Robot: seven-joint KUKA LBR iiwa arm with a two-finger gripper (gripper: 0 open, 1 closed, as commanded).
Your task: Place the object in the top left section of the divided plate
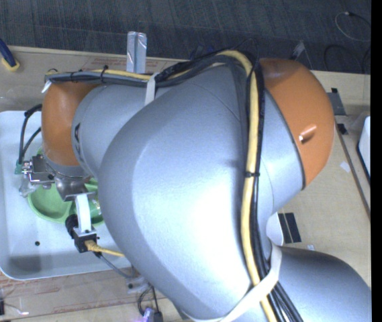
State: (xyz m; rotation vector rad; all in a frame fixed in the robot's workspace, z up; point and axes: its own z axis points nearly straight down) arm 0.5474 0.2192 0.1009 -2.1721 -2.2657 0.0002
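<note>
The grey arm with its orange band [56, 123] reaches from the right across the left white bin [6, 180]. Its wrist hangs over a green divided plate [46, 206], of which a curved edge shows beneath the wrist hardware. The gripper [36, 176] sits low over the plate's upper left part, mostly hidden by the wrist and cables. The object to be placed is hidden from this angle.
The arm's large grey body [197, 193] covers most of the bench and the right bin. A grey upright post [136, 51] stands at the back edge. A blue and yellow tool [4, 52] lies at the back left corner.
</note>
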